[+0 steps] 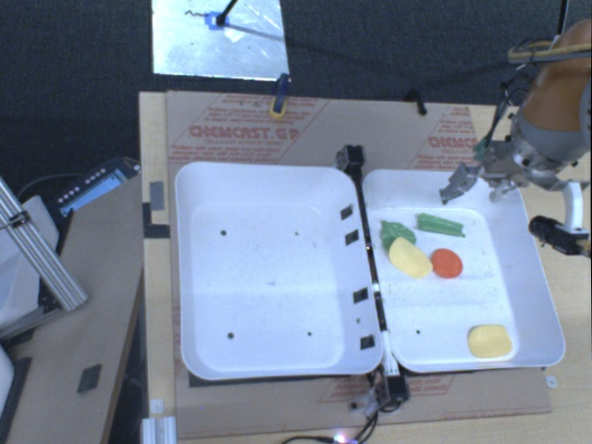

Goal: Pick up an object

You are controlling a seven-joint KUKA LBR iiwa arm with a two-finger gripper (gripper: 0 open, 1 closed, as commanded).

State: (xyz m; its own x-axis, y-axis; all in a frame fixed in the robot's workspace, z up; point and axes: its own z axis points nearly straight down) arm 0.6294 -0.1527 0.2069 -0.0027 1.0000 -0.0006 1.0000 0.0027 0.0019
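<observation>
The arm (558, 100) reaches in over the far right corner of the right bin (518, 276). Its gripper (478, 189) hangs just above the far edge of that bin. The two grey fingers (455, 189) stand wide apart, with nothing between them. It looks like the arm is getting ready to go down for a toy, and no toy has been picked up yet.

All the toys lie in the right bin, so that is where the arm has to work. Four of them sit close together near the middle of the bin, toward its left wall. A long green pod (438, 223) lies nearest the gripper. Beside it is a green leaf (395, 231), which touches a yellow lump (409, 258). The lump is smooth and shaped like an egg. A red ball (447, 264) sits right next to the lump. It is round and shiny, and may roll if it is bumped. The pod is thin and flat, so it may be hard to pinch.

A yellow block (489, 340) lies alone near the bin's near right corner, well apart from the others. It has soft, rounded edges.

The left bin (199, 248) is smooth white plastic with low walls. Both bins rest on a brown card sheet (240, 128) on the bench.
</observation>
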